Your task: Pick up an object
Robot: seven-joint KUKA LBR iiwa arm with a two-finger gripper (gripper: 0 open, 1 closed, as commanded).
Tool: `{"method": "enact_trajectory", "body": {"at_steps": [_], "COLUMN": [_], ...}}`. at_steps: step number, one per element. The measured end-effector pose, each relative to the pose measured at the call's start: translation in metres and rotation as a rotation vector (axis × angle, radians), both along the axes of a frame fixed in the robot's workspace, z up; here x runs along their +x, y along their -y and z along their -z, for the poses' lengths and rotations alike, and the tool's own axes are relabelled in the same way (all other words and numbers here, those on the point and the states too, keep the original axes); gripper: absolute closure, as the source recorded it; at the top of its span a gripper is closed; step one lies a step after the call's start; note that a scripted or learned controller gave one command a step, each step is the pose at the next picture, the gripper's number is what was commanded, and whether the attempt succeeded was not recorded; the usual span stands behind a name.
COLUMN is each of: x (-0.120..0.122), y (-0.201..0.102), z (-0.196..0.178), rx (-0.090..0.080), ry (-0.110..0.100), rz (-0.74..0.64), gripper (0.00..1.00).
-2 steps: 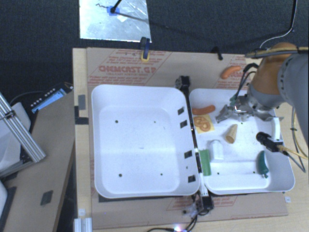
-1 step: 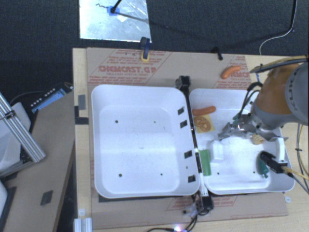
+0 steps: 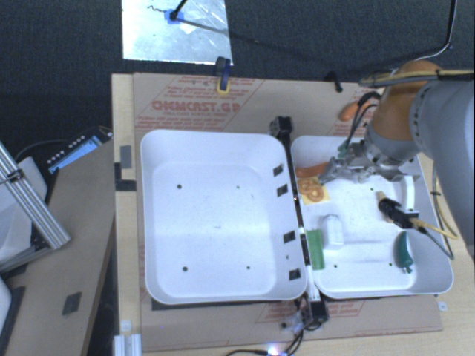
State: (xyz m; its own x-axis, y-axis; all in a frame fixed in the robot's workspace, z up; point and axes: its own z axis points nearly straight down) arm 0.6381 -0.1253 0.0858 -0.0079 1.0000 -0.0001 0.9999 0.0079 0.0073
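Looked down on a big cardboard sheet [image 3: 193,102] spread across the middle of the frame. Found two white bins on it side by side, the left bin [image 3: 215,221] at centre-left and the right bin [image 3: 364,262] at lower right, pressed together along a seam with black clips. Spotted the grey arm [image 3: 441,117] with its orange band [image 3: 393,117] coming in from the upper right edge. Noticed a shiny foil sheet [image 3: 148,21] at the top, left of centre, off the cardboard.

Followed the arm down to the gripper [image 3: 335,169], low over the upper left part of the right bin. Honestly couldn't tell whether spread or pressed together, too blurry there, and couldn't tell about any grip either.

Counted the stuff in the right bin: a teal thing [image 3: 404,249] near the right wall, a green block [image 3: 315,248] hugging the left wall, a white block [image 3: 334,230] just beside it, an orange strip [image 3: 309,172] right by the gripper, and a round orange disc [image 3: 314,193] just below that strip.
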Motion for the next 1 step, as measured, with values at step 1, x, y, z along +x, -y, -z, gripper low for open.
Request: {"method": "enact_trajectory", "body": {"at_steps": [1], "x": [0.031], "y": [-0.0403], "z": [0.0008], "rx": [-0.001], "ry": [-0.01], "rz": [-0.001], "gripper": [0.0]}}
